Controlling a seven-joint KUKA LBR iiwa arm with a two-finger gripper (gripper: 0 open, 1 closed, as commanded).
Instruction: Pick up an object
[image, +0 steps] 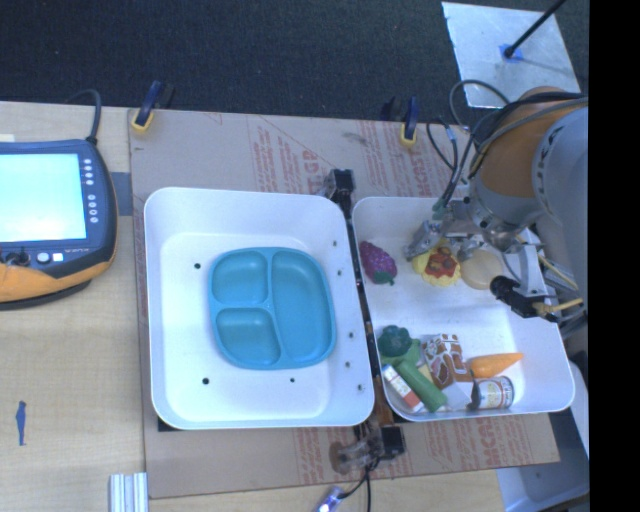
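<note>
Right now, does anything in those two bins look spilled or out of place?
Nothing looks spilled. The toy foods lie jumbled along the right bin's near edge, while the blue divided plate sits squarely in the left bin.

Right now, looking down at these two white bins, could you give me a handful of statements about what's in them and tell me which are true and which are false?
1. A blue divided plate lies in the left bin. True.
2. The carrot lies on the blue plate. False: it lies in the right bin, near that bin's front right corner.
3. The gripper is over the right bin, just above a yellow and red toy. True.
4. The purple grape bunch is in the left bin. False: it lies in the right bin, close to its left wall.
5. A small jar lies in the right bin, just in front of the carrot. True.
</note>
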